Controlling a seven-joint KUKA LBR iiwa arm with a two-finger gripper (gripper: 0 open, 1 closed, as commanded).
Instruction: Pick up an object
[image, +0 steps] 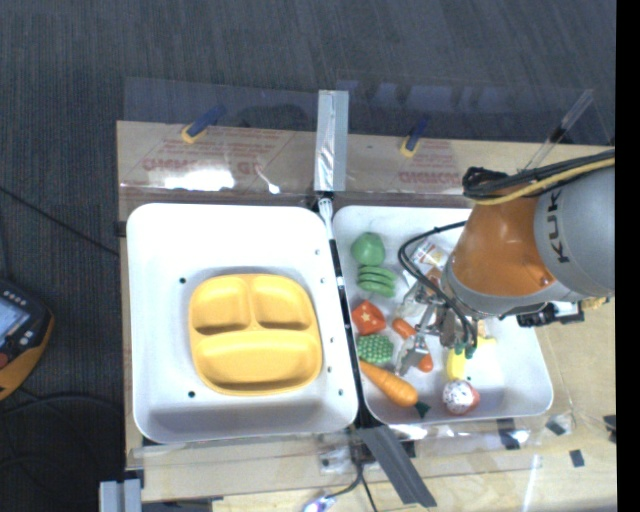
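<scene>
The right bin (520, 385) holds several toy foods. A green round fruit (368, 246) lies at its far left, with a green ridged piece (376, 279) below it. A red tomato (367, 317), a green knobbly piece (375, 349) and an orange carrot (388, 383) follow down the left side. A white and red ball (459, 398) sits near the front, with a yellow piece (456, 364) just above it. My gripper (424, 338) hangs low in the middle of this bin, over small orange and red pieces (404, 327) beside the tomato.
The left bin (150, 300) holds a yellow divided plate (256, 332). A raised divider (340, 300) separates the two bins. The grey and orange arm (500, 255) covers the right bin's far right part, with black cables looping over it.
</scene>
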